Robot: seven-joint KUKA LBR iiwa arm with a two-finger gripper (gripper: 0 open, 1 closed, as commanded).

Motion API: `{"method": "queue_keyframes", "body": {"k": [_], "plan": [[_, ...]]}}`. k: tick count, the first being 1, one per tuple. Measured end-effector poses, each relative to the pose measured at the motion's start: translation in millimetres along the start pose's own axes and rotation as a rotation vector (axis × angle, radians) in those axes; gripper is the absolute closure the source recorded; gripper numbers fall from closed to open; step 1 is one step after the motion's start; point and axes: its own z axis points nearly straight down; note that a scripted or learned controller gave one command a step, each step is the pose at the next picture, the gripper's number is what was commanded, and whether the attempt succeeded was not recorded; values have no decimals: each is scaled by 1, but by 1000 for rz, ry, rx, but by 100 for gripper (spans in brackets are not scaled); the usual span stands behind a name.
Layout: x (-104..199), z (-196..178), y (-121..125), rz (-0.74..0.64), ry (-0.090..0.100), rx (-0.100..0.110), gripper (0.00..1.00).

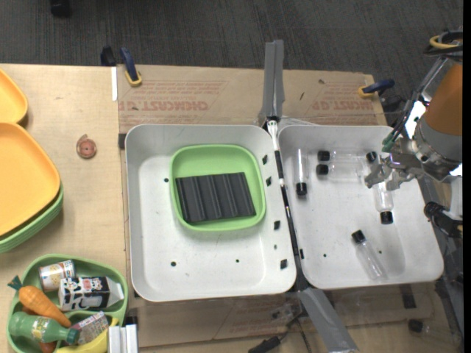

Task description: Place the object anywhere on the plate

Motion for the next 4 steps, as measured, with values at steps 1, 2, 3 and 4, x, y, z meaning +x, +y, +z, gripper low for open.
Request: {"method": "queue_keyframes", "body": {"k": [1, 2, 3, 4], "plan": [[101, 3, 0, -146, 0, 2, 100], [170, 3, 9, -360, -1, 1, 100], [188, 3, -18, -507, 0, 2, 100], [188, 3, -18, -507, -1, 2, 0]]}}
